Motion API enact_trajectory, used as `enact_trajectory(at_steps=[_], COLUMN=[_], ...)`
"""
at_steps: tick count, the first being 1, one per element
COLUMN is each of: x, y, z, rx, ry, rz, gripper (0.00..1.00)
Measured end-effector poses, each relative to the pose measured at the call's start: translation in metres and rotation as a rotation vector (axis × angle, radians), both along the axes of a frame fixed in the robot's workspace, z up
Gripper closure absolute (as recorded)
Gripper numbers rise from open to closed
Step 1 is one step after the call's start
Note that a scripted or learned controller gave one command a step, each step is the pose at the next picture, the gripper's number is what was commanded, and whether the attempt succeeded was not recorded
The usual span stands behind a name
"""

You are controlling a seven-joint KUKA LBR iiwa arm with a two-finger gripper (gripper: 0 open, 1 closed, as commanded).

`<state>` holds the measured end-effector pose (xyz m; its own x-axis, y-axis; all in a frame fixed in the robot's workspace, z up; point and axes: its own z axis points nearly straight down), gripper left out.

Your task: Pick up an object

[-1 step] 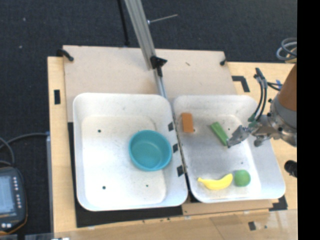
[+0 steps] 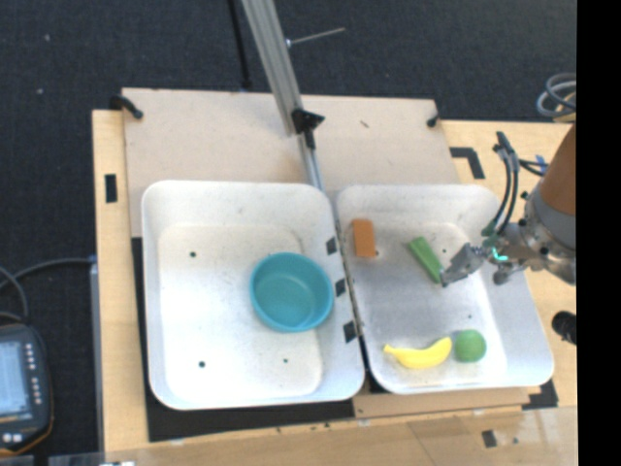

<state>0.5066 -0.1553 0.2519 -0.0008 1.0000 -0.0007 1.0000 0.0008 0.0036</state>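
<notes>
Over the right bin (image 2: 505,357), the gripper (image 2: 475,263) hangs with fingers parted and nothing between them. Just beside its left fingertip lies a green block (image 2: 424,258), tilted, apart from the orange block (image 2: 364,239), banana (image 2: 419,354) and lime (image 2: 470,346).

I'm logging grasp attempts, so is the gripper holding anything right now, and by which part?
Nothing is held. The gripper hovers beside the green rectangular block in the right white bin, nothing between its fingers.

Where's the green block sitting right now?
The green block lies in the right bin, upper middle, between the orange block on its left and the gripper just to its right.
</notes>
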Motion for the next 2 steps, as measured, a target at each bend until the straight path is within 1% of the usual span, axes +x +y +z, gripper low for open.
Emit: enact_trajectory(at_steps=[1, 2], x=[0.005, 0.014], y=[0.002, -0.002], z=[-0.044, -0.097], rx=[-0.001, 0.000], ry=[0.005, 0.007], rz=[-0.001, -0.001], gripper=[0.00, 0.00])
